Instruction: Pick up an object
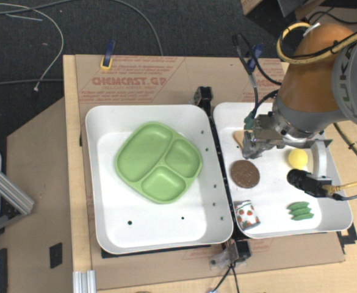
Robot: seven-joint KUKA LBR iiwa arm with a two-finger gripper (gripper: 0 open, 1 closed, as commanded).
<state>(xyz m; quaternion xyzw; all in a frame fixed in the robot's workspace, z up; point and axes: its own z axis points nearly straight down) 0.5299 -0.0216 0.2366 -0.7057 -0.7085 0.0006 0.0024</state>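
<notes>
While the grey arm with its orange band reaches in from the right side of the camera view, its tool (253, 146) hangs low over the upper left part of the right bin (270, 227), and whether it is wide or narrow cannot be told from this angle; nothing can be seen held in it. Two shallow white bins sit side by side on the bench (80, 182). The left bin (105, 224) carries a pale green divided plate (159, 162), lying flat near its middle. The right bin holds the small things a pick could aim at: a flat brown round disc (245, 173) lies just below the tool, toward the near edge of the bin and very close to it; a yellow ball-like object (298, 158) sits to the tool's right, a little apart; a small green pod-shaped piece (301, 210) lies farther off toward the near right corner, its long axis running roughly left to right; a small white can with red markings (246, 213) rests at the near left corner. Judging by position, the brown disc is the nearest candidate, needing only a short shift toward the near edge before a descent.
</notes>
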